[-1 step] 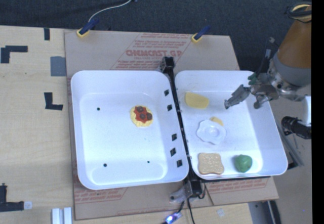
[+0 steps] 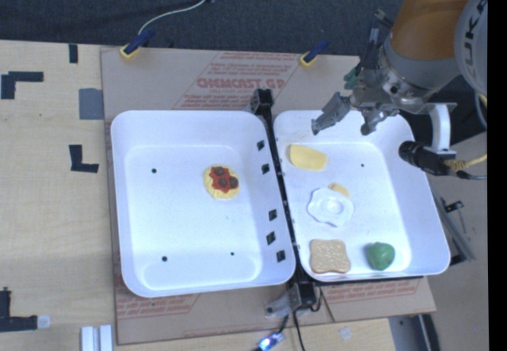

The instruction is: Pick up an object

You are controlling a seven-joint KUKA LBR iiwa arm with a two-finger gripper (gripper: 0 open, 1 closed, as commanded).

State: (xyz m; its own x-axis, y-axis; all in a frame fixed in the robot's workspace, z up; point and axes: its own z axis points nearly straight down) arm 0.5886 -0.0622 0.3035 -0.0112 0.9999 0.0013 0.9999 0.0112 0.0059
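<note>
A toy pizza (image 2: 222, 181) lies in the left bin (image 2: 135, 183); the right bin (image 2: 412, 207) holds a fried egg (image 2: 330, 207), toast (image 2: 329, 256) in front of it.

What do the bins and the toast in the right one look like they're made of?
Bins: likely thin moulded plastic, white and smooth, with rounded corners and a soft sheen. Toast: probably toy plastic or rubber, matte tan with a darker crust edge; the uniform colour and neat shape suggest fake food, though the material can't be confirmed.
</note>
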